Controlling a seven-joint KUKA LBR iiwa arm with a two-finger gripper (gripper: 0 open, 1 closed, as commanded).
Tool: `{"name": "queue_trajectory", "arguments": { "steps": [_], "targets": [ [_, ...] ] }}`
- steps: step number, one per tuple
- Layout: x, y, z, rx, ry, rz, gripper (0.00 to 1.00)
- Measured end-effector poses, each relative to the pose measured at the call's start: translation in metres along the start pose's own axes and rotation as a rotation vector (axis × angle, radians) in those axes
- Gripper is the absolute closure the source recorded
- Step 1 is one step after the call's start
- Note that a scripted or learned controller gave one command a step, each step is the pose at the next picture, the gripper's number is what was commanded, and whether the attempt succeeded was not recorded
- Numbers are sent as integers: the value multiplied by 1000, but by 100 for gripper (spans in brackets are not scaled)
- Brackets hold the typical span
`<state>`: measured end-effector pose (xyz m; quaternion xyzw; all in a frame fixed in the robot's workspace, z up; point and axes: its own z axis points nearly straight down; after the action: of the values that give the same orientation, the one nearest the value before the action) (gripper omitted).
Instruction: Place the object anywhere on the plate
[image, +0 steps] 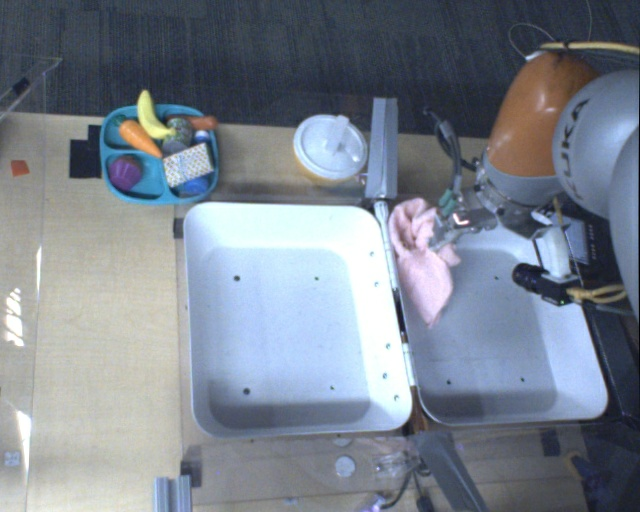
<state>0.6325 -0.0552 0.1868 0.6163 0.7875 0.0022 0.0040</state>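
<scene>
Gripper (447, 229) pinches the pink cloth (422, 268), lifting it

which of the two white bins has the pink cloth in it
The right-hand bin, the one under the arm. The pink cloth drapes over its upper-left corner beside the gripper. The left bin sits beside it, away from the arm.

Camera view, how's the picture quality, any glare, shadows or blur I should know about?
In the camera view, light is even; the left white bin shows soft shadow along its near wall. Faint reflections streak the clear panel at the left edge. The crumpled pink cloth is fairly sharp, the two-finger gripper beside it slightly soft, and the small items in the blue divided tray are low in detail.
</scene>
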Motion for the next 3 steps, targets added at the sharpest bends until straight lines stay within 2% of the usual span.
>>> {"name": "queue_trajectory", "arguments": {
  "steps": [1, 3],
  "targets": [
    [1, 3, -40, -2, 1, -7, 100],
    [104, 28, -57, -5, 1, -813, 100]
  ]
}}
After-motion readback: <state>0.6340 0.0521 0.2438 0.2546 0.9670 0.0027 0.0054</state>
